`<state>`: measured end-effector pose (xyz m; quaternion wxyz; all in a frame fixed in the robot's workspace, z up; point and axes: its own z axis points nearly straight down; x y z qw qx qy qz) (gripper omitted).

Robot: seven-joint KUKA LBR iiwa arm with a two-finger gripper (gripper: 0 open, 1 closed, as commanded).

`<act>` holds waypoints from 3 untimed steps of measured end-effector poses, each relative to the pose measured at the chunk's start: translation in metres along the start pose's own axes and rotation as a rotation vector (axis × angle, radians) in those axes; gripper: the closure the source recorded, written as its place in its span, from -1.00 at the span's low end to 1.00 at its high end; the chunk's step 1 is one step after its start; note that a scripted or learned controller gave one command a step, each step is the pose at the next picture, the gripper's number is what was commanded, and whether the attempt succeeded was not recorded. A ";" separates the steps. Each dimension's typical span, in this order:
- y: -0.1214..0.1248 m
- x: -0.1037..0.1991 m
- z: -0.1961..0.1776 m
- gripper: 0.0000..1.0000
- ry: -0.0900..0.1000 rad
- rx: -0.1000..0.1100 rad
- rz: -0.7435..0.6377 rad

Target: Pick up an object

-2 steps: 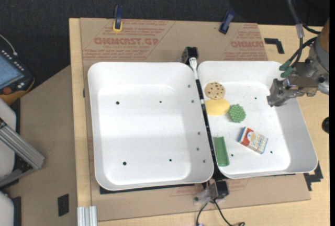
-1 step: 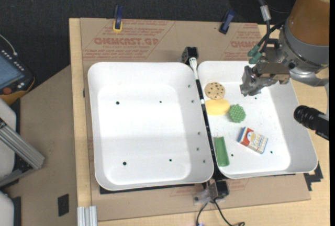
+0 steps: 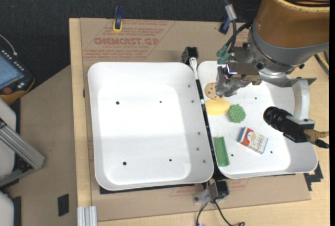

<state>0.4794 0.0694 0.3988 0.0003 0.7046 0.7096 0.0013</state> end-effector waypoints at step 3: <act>0.015 0.017 0.007 1.00 0.000 -0.003 0.001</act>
